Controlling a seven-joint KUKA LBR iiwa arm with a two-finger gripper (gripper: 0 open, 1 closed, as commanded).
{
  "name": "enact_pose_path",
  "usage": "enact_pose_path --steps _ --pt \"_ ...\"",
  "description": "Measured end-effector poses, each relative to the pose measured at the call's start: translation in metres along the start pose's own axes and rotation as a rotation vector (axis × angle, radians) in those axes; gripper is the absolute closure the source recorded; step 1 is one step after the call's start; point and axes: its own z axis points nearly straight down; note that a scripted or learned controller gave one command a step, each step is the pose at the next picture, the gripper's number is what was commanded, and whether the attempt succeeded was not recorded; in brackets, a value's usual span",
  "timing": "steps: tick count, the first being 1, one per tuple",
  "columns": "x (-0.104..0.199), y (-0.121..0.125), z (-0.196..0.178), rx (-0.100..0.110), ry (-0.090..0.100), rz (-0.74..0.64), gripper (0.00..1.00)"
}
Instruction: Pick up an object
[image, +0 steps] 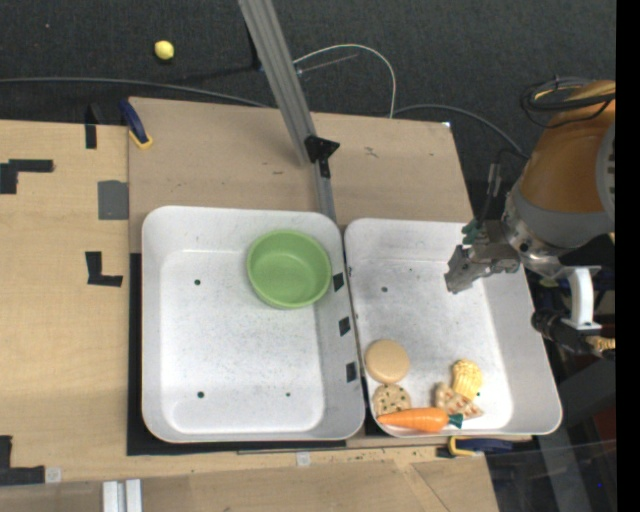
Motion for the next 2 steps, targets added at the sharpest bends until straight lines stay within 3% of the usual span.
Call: enact_pose_path --steps 2 --pt "0.101 0.038 0.008 0.004 0.002 -0.006 1.00"
